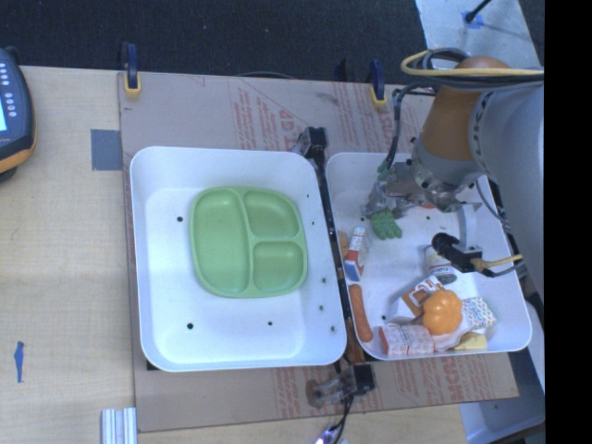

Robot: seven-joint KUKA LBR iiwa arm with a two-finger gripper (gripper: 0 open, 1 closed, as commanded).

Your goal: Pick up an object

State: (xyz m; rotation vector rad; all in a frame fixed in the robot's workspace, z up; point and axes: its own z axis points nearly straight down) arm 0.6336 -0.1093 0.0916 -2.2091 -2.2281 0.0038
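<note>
Green knobbly soft toy [385,225], the object nearest to the gripper [393,203], lies in the right white bin [518,336] near its far left part, just under the tool. I cannot tell if the hand is released or clenched, because the grey arm with the orange band [453,123] covers it. The toy seems small and soft, so a grasp may slip off it or only push it toward the bin's left wall, where a long tube with blue and red print [354,255] lies. The left white bin [148,340] carries a green divided plate [248,241]
</note>
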